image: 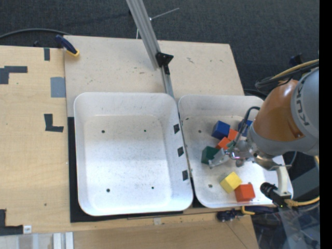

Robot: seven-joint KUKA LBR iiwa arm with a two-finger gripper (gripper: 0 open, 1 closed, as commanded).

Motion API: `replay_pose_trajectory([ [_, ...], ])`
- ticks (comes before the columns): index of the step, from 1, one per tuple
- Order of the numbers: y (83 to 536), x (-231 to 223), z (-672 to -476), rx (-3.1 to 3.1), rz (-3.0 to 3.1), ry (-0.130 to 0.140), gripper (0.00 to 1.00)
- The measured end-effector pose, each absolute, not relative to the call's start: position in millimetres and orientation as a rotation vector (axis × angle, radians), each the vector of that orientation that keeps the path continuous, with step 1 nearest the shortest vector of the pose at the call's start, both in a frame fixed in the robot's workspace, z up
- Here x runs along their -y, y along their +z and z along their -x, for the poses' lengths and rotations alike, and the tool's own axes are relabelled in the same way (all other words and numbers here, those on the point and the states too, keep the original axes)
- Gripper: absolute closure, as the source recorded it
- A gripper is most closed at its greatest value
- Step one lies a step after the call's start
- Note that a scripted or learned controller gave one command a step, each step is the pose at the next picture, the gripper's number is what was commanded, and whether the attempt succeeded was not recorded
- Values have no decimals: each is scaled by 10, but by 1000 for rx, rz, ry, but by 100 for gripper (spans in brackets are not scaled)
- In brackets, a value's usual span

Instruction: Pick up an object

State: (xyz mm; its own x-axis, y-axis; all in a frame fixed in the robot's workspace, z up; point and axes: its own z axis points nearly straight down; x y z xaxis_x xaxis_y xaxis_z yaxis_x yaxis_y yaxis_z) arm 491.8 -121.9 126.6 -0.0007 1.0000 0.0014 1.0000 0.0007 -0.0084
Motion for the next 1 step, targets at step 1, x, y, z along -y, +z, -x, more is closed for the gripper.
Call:
replay_pose_trajectory([
  [1,898,1213,-4908,2220,2219,5,0],
])
